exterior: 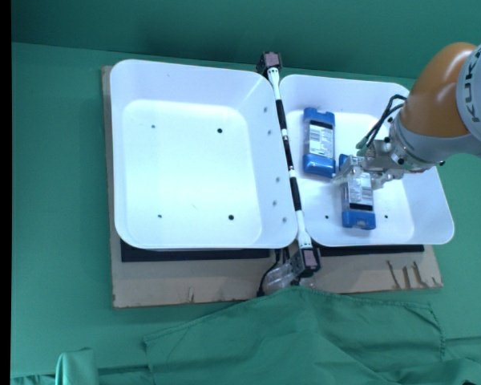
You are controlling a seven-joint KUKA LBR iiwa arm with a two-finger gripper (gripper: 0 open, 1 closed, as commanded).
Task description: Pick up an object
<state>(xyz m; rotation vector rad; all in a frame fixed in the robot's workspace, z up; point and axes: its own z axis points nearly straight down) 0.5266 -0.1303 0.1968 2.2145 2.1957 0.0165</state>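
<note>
Cloth (305, 339), green and rumpled, lies nearest the camera, below the cardboard (184, 291) under both bins. Beyond it, in the right bin (433, 223), my claw (361, 171) sits over the upper end of one blue packet (359, 199); its spread I cannot tell. Another blue packet (319, 141) lies just beyond, toward the divider rod (287, 151).

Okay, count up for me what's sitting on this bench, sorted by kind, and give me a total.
Shallow white plastic bins: 2, left bin and right bin
Flat blue rectangular packs with white labels: 2, one toward the right bin's far side, the other below the gripper
Total: 4
</note>
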